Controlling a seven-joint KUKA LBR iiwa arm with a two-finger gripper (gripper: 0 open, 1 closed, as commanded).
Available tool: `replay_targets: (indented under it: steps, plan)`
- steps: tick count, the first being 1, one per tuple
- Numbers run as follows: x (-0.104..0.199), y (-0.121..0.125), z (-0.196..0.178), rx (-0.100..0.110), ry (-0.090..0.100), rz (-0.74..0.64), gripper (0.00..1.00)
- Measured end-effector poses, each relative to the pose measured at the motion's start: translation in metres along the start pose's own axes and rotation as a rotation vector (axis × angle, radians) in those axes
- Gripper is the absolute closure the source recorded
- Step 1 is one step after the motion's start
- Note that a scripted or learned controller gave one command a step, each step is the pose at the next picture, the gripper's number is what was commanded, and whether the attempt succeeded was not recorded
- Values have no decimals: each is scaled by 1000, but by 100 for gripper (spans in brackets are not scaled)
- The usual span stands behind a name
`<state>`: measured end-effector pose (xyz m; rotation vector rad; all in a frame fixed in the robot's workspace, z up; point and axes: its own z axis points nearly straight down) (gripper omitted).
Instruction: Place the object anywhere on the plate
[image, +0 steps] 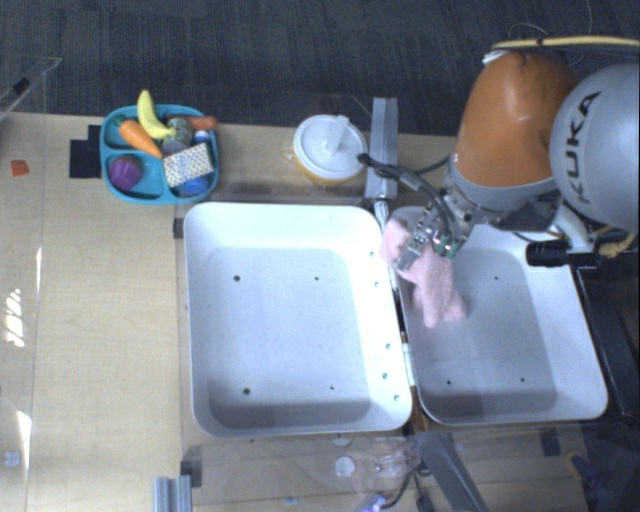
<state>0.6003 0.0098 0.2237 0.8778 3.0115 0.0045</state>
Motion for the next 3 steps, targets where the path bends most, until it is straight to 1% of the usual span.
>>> replay_targets:
  steps: [1,2,3]
  plan:
    - [53,21,-8,-2,-1,-403,100]
    - [98,43,-3,-1,1,-566,100]
    - [98,44,-4,-2,0,-565,0]
